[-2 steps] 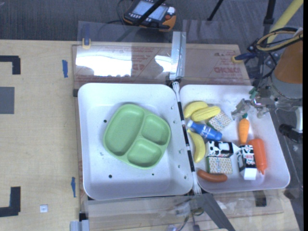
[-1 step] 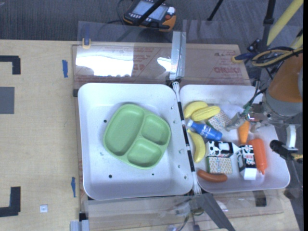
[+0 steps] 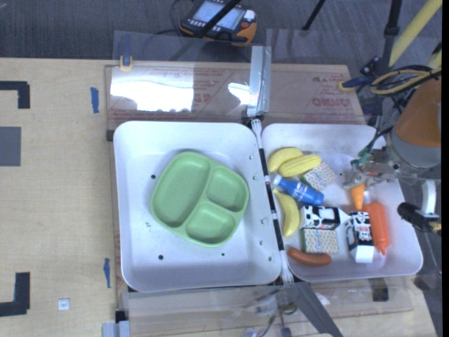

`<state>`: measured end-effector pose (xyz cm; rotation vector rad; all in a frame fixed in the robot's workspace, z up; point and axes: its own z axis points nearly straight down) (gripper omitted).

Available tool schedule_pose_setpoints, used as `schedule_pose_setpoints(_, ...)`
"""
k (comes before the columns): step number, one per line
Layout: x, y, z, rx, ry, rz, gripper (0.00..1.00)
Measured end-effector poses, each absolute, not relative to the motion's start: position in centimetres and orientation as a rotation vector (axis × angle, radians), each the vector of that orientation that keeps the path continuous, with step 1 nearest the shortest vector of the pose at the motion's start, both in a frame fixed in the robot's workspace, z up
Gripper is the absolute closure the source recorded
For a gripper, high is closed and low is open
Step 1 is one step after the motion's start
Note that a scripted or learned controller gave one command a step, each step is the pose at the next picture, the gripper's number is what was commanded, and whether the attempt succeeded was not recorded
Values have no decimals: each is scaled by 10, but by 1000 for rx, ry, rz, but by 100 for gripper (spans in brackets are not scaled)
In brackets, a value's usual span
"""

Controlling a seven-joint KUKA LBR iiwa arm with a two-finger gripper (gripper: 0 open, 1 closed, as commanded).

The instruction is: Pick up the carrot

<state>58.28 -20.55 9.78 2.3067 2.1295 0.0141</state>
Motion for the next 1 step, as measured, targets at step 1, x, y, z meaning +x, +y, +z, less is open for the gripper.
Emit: schedule_pose_setpoints(1,600,-136,195,2307,2132,1,100)
